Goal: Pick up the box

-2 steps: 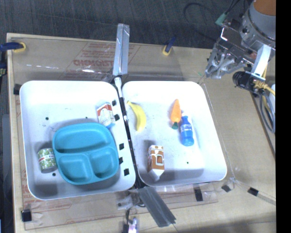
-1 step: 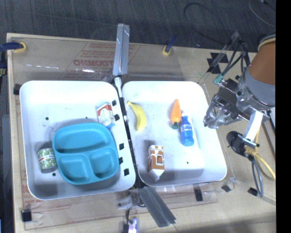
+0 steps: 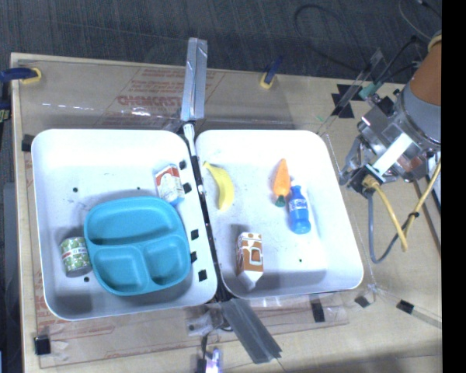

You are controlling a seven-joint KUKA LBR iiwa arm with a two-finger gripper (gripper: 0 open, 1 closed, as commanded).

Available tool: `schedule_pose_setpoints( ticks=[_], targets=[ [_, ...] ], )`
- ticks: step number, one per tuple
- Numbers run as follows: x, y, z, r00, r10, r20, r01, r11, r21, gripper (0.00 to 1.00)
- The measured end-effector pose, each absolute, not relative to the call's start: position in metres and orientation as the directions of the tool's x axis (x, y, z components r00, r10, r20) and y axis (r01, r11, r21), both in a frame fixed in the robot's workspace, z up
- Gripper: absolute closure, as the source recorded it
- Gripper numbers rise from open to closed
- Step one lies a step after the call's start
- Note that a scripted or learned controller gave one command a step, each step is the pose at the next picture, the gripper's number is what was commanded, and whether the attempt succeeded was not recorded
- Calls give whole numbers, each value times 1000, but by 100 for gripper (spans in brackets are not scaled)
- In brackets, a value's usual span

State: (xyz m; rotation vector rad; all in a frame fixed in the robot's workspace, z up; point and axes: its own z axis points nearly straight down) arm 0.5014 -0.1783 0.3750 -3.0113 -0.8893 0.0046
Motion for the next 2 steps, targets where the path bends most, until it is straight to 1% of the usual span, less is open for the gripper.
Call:
schedule_pose_setpoints(
  ticks=[1, 2],
  targets=[
    [477, -193, 394, 962, 275, -3, 275, -962, -2, 100],
    [478, -192, 403, 959, 283, -7, 283, -959, -6, 100]
  ],
)
